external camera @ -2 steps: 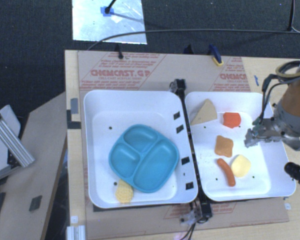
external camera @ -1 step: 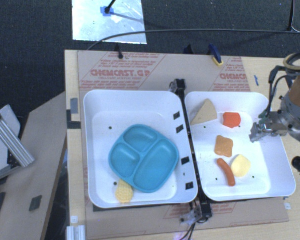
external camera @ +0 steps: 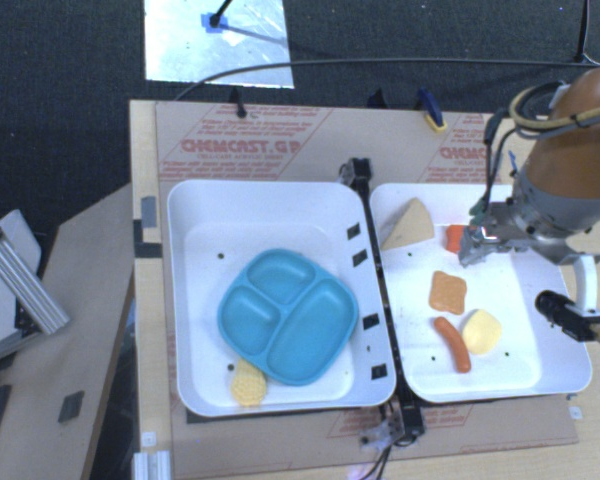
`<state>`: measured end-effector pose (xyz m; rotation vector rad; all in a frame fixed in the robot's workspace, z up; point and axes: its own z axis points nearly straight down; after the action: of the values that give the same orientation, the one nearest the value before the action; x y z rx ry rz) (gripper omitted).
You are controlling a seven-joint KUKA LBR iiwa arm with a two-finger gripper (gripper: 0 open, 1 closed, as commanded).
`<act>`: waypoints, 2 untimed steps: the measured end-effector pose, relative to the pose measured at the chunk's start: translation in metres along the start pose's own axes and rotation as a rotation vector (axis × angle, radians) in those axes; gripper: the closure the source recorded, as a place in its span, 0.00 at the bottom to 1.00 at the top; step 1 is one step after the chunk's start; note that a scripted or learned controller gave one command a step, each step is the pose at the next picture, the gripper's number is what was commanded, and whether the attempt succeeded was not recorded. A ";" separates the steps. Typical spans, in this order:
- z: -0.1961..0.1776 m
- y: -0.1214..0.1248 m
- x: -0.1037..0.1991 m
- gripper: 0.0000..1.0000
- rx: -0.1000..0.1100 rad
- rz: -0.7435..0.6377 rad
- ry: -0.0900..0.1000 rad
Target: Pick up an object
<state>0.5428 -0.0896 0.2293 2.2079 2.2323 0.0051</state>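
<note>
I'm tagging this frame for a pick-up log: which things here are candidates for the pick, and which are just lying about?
Candidates, in the right bin with the tool:
- orange block, beside the tool
- tan wedge
- brown cracker
- sausage
- pale yellow piece

Lying about, in the left bin:
- blue divided plate
- yellow waffle

This is a robotics lab: a grey industrial arm with an orange band [external camera: 570,158] reaches over a brown cardboard-covered bench [external camera: 280,143] bearing two shallow white plastic bins [external camera: 195,203]. Loose black cables [external camera: 380,63] cross dark carpet, beside an aluminium frame rail [external camera: 20,278] and a taped silver foil sheet [external camera: 215,28]
</note>
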 end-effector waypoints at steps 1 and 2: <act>-0.006 0.014 0.052 1.00 0.000 0.000 0.001; -0.014 0.037 0.100 1.00 -0.001 0.001 0.001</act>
<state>0.5791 0.0106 0.2440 2.2086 2.2314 0.0068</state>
